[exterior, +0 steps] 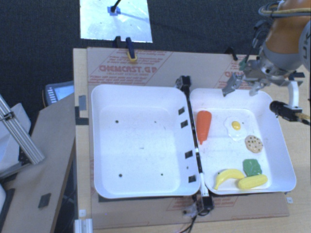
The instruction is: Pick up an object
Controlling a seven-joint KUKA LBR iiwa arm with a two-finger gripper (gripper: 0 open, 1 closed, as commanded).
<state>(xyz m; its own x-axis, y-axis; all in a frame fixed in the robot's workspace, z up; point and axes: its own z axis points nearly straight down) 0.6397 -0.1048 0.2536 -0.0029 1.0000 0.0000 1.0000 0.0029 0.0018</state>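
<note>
the gripper hangs above the far rim of the right bin, near that bin's back edge, its two fingers spread apart with nothing between them, so released and not carrying anything. the arm comes in from the right of the camera view, orange band just above the wrist. all candidate objects lie in the right bin: a carrot lies lengthwise just beside the divider between the bins, thick orange-red end toward the back, tapering toward the front. a fried egg sits right of the carrot, near the bin's middle, apart from it. a cookie lies just in front of and right of the egg, close to its white edge; cannot tell whether they touch. at the front of the bin, a green piece sits behind a yellow corn-like piece, the two touching or nearly so. a banana curves to the left of them, its tip near the yellow piece. the left bin stands alongside, sharing the clipped centre edge. both bins rest on a cardboard sheet with red lettering.
</note>
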